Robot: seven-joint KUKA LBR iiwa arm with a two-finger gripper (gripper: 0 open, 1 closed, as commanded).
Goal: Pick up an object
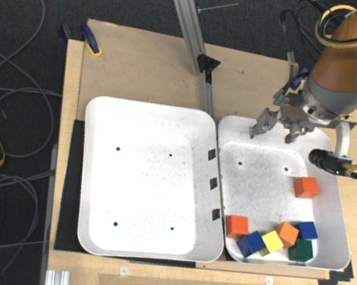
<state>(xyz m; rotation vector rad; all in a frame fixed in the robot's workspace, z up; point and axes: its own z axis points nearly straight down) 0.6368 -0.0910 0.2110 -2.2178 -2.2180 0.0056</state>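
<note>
The arm (352, 57) leans in over the right bin's (343, 237) far edge, its gripper (277, 131) spread wide and holding nothing. The blocks (274, 237) lie well below the jaws, packed touching; a descent there could wedge between neighbours. The lone orange block (306, 187) looks safer.

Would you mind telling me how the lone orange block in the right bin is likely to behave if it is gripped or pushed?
The orange block looks like a rigid cube with flat faces, so it should probably slide rather than roll. It sits apart from the cluster, on the right bin floor, which looks smooth, so a push may send it skidding.
</note>
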